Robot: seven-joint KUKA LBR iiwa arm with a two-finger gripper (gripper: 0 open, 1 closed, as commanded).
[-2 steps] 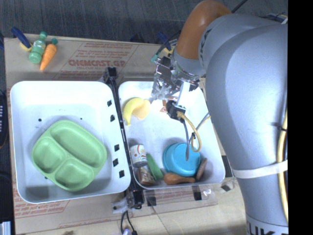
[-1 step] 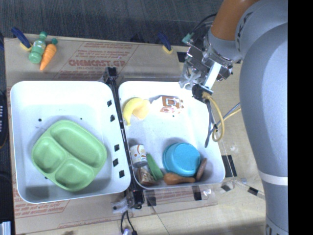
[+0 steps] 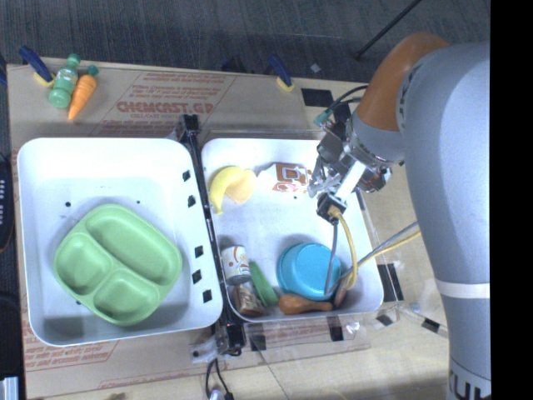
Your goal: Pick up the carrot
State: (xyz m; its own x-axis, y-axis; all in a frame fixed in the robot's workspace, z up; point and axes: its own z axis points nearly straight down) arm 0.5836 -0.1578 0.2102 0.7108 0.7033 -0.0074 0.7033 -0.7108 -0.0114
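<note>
Carrot (image 3: 82, 95) on bench, green plate (image 3: 118, 263) in left bin (image 3: 50, 161), blue bowl (image 3: 308, 270) in right bin (image 3: 266, 215)

A dark grey ribbed carpet floor (image 3: 208, 15) fills the top of the view, crossed at the upper right by a thin black rod (image 3: 400, 19). Below it lies the brown cardboard-covered bench (image 3: 250, 98), printed with red lettering (image 3: 165, 107). Blue clamps (image 3: 281, 73) grip its far edge. 2 shallow white plastic bins (image 3: 37, 248) sit side by side on it under even, soft light.
</note>
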